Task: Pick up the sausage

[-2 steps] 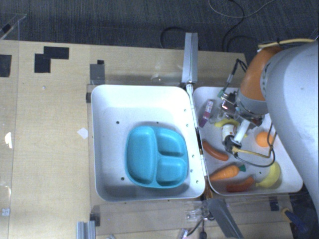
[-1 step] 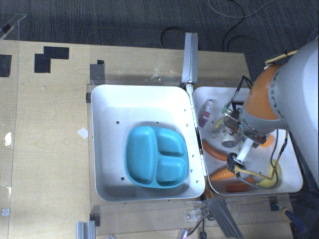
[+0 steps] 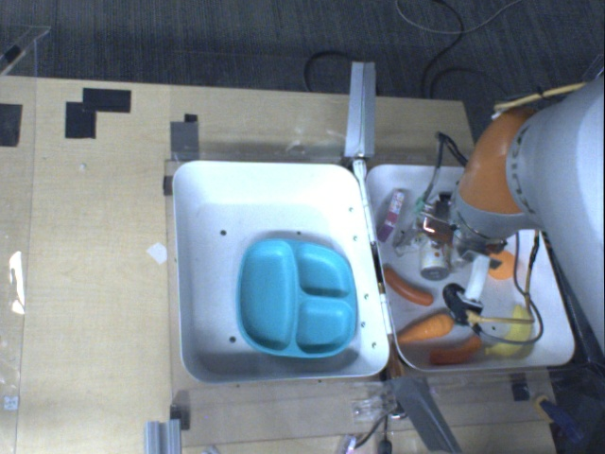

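The sausage (image 3: pixel 407 288), a short red-orange link, lies slantwise in the right bin (image 3: pixel 562 353) near its left wall. My gripper (image 3: pixel 432 246) hangs over the middle of that bin, just up and to the right of the sausage and apart from it. The grey arm with its orange band (image 3: pixel 492 173) reaches in from the right and hides the bin's far right part. Nothing shows as held.
In the right bin an orange carrot (image 3: pixel 426 327) and a dark red piece (image 3: pixel 456 354) lie along the front wall. A yellow banana (image 3: pixel 507 337) is at the front right, a purple packet (image 3: pixel 392 212) at the back left. A blue divided plate (image 3: pixel 296 298) sits in the left bin (image 3: pixel 203 197).
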